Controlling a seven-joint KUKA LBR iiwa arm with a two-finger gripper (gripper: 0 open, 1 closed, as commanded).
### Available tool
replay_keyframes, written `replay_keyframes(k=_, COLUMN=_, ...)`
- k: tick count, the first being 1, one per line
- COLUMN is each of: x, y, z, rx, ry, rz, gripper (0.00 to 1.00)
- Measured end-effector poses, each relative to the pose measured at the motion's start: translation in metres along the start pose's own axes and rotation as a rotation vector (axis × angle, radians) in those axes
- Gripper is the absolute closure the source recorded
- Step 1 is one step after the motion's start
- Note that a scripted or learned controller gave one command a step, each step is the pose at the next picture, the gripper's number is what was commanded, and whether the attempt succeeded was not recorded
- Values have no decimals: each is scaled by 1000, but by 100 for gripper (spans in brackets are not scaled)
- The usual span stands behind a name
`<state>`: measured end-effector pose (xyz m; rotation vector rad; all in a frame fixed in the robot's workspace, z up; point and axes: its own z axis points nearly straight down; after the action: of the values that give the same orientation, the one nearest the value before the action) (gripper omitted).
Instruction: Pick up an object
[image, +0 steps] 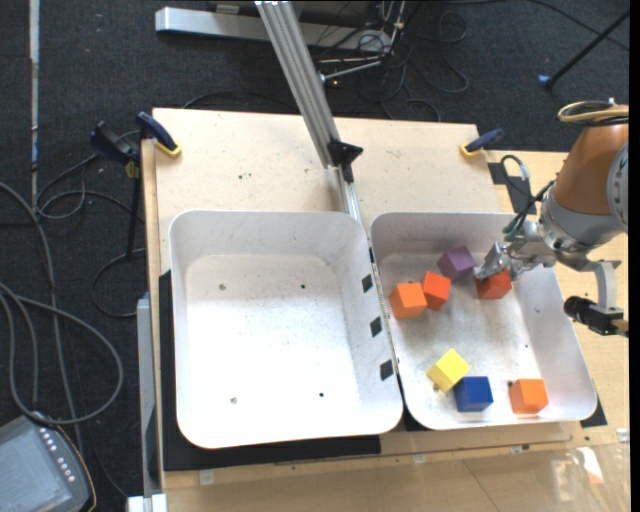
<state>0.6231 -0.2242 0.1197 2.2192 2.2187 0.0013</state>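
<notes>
My gripper (497, 268) reaches into the right bin (560, 330) from the right, near its back wall. A red block (495, 287) lies directly under the gripper tip, touching or nearly touching it; I cannot make out whether it is gripped. Just left of the gripper is a purple cube (457, 262). Two orange cubes (408, 299) (437, 289) sit side by side further left. Toward the bin's front lie a yellow cube (448, 368), a blue cube (473, 393) and another orange cube (528, 395).
The left bin (200, 300) stands beside the right one, with black clips (375, 325) along the shared rim. A slanted metal post (310, 90) rises behind the bins. Clamps (160, 135) (482, 141) hold the board's back corners.
</notes>
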Motion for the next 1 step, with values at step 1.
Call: replay_keyframes(k=1, x=10, y=1, z=-50, rx=-3, ry=0, rz=-4, gripper=100)
